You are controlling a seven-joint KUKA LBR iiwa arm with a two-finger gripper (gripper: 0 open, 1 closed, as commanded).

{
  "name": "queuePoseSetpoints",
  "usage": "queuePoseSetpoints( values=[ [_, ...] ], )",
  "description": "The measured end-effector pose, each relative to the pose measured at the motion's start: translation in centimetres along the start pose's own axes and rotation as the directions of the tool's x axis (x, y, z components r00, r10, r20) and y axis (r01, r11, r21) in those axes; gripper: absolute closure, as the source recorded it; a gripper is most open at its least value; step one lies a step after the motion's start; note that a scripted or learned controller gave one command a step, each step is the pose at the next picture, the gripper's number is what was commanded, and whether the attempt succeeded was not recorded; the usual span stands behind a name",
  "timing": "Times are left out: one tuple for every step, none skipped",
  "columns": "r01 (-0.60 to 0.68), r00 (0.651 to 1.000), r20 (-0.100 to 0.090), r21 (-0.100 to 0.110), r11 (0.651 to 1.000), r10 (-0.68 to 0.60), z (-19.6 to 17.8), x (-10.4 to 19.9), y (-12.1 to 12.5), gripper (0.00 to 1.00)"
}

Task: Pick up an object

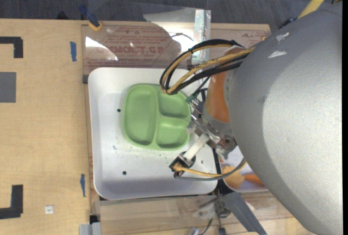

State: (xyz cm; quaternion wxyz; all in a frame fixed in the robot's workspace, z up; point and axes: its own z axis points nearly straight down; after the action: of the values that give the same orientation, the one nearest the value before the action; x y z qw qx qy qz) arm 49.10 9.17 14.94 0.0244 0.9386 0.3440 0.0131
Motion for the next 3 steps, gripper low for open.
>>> queuePoseSetpoints(
  values=[
    [-0.015, 1.000, 0.013, -0.012, 1.000, 0.015, -1.2, -0.9, 1.1, 1.00],
    [-0.004, 1.000, 0.005, -0.006, 1.000, 0.004, -1.0, -0.2, 0.5, 0.00],
    [-0.101, 0.995, 0.009, -0.019, 0.995, 0.101, -0.6, 0.4, 0.0, 0.00]
  ],
)
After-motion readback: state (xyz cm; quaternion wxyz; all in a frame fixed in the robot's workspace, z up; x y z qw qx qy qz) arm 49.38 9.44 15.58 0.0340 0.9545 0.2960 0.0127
